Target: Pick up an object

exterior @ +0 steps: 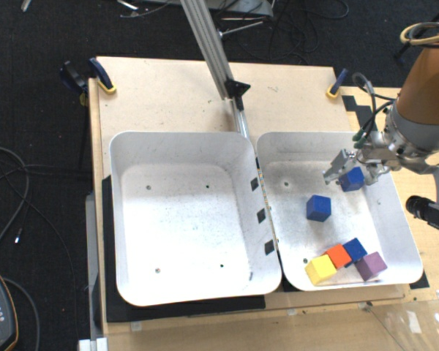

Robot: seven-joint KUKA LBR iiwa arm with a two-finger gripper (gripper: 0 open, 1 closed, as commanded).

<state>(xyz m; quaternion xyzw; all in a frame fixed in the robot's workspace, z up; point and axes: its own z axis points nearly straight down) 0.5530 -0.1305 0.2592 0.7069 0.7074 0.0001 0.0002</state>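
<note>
Overhead, end effector (351,168) at two o'clock in right bin (293,148), fingers pinching a blue block (352,178), a cube without long axis, faces skewed to bin walls.

Worktop (175,97): pale board carrying two white bins. Clamps at its far corners: left (101,75), right (336,83). Slanted metal pole (205,35) crosses the far edge. Black cables (14,167) lie on dark floor, left.

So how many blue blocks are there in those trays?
3, all in the right bin: one between the gripper fingers, one loose mid-bin, one in the near-corner cluster. The arm might hide others.
</note>
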